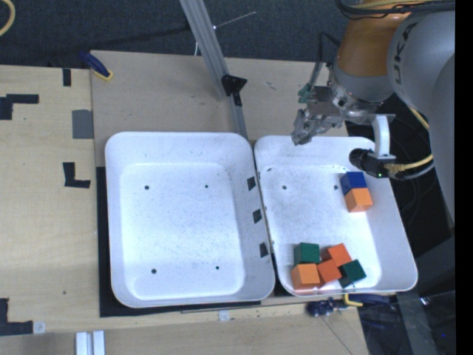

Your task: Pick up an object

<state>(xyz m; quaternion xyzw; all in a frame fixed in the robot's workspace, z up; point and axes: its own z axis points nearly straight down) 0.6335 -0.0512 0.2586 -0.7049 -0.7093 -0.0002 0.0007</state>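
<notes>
Clearly the coming move turns on where the blocks lie from the gripper (304, 136), which hangs over the far rim of the right bin (392, 235), near that bin's far-left corner. From the gripper tip, the nearest candidates sit at about four o'clock: a blue block (353, 180) stacked against an orange block (358, 199), the two touching, close to the bin's right wall. Their shared long axis runs roughly from twelve to six o'clock.

Farther off, at about six o'clock from the gripper and well apart from it, a cluster lies by the near rim: a green block (307, 253), an orange block at the near-left (304, 275), another orange block (338, 255) among them, and a dark green block (352, 271), all packed together and touching. The left bin (118, 198) lies at about eight o'clock and offers nothing to grasp.

As for the gripper itself, it points down and appears to touch nothing and carry nothing; the tip is too small and blurred to tell its spread. Judging from this, the blue-and-orange pair is the shorter reach, though a tight neighbour could spoil a clean grip.
</notes>
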